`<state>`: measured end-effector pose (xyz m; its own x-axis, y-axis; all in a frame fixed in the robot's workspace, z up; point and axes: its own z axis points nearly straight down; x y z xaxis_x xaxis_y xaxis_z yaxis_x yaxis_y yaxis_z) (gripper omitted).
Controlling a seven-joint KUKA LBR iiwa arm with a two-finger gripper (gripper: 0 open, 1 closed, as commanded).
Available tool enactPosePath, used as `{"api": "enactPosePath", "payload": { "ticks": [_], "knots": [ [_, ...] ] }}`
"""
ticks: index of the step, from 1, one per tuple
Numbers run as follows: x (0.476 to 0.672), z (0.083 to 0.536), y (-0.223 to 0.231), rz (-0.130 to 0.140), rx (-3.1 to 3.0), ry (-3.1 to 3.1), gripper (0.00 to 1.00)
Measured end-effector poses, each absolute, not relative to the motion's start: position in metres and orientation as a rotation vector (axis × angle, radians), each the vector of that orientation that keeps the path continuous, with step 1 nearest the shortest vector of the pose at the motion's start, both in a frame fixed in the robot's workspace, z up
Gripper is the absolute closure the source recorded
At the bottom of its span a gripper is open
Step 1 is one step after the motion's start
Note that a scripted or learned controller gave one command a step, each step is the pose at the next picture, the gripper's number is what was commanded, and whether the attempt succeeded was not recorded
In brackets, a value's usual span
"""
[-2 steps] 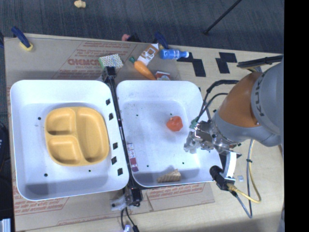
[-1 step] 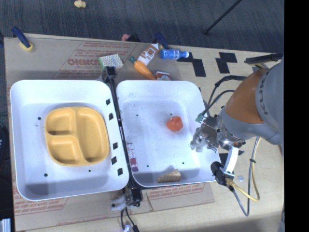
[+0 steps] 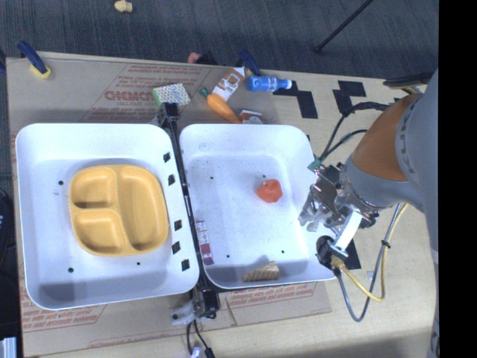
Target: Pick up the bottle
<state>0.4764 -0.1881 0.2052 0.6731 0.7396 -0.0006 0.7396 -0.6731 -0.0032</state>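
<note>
A small blue bottle (image 3: 266,84) lies on its side on the cardboard behind the right bin (image 3: 223,136), outside it. Next to it lies a white and orange bottle-like item (image 3: 229,83). My gripper (image 3: 316,210) hangs over the right rim of the right bin, far from both, with the grey arm and its orange band (image 3: 380,144) behind it. Nothing is visible in the gripper.
The right bin holds a red-orange fruit-like piece (image 3: 270,191) and a tan piece (image 3: 261,273) at the front wall. The left bin (image 3: 30,200) holds a yellow divided plate (image 3: 118,209). An orange carrot (image 3: 223,108) and a green sponge (image 3: 171,94) lie behind the bins.
</note>
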Motion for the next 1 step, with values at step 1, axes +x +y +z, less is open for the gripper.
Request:
{"api": "enactPosePath", "payload": {
  "ticks": [1],
  "knots": [
    [0.4757,0.1791,-0.1899,0.005,-3.084,-0.575,1.0]
  ]
}}
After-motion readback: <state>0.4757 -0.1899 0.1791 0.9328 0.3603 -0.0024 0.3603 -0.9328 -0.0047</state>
